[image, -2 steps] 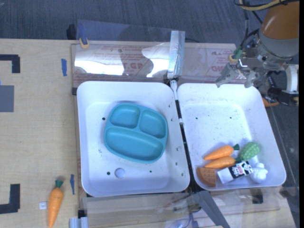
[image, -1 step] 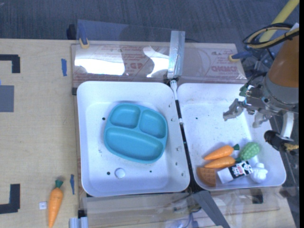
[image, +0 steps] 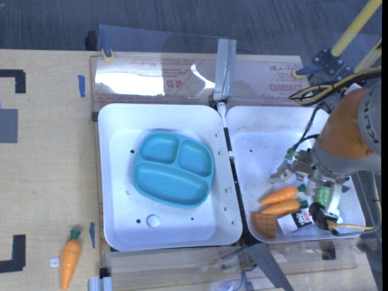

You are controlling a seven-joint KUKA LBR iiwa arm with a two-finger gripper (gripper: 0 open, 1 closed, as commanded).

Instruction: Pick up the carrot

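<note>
Two orange carrots lie side by side in the right bin (image: 260, 132), the upper carrot (image: 280, 195) just above the lower carrot (image: 282, 208), both pointing left. My gripper (image: 302, 176) hangs low over the bin, just above and to the right of the upper carrot's thick end. The grey wrist with its orange band (image: 342, 135) covers the space behind it. I see nothing held in the gripper. A third carrot (image: 71, 259) with a green top lies on the wooden bench outside the bins, at the lower left.
A blue divided plate (image: 174, 168) sits in the left bin (image: 115, 162). In the right bin's front corner lie a brown waffle-like piece (image: 264, 224), a white and black object (image: 299, 219) and a green item (image: 322, 196). Cables trail at the right.
</note>
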